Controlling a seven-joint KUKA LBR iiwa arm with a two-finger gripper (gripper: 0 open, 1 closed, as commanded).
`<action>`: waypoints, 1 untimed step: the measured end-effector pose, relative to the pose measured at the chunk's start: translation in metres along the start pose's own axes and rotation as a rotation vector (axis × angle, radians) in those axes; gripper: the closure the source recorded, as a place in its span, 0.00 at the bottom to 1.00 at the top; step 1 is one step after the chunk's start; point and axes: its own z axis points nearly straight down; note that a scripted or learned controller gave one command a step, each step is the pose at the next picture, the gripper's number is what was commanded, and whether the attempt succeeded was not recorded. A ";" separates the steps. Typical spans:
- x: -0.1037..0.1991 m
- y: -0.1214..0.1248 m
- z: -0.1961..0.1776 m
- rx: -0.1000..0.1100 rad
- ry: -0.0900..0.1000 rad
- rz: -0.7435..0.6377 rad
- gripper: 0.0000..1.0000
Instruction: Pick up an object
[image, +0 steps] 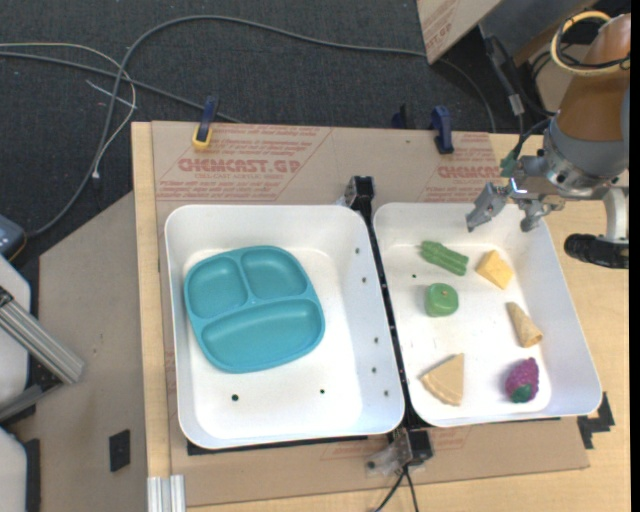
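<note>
The gripper (507, 212) hangs over the far edge of the right bin (575, 330), fingers spread apart with nothing between them. Below it in that bin, a green pickle (443, 257) lies nearest, with a yellow cheese wedge (494, 269) just beside it. A round green piece (441, 299) sits toward the bin's middle, a tan cone (524, 325) near the right wall, a tan wedge (445, 380) at the front, and a bunch of purple grapes (521, 380) in the front right corner. Over in the left bin (190, 390), a teal divided plate (255, 306) lies flat.
</note>
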 end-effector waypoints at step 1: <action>-0.009 0.002 0.057 0.001 0.001 0.000 0.00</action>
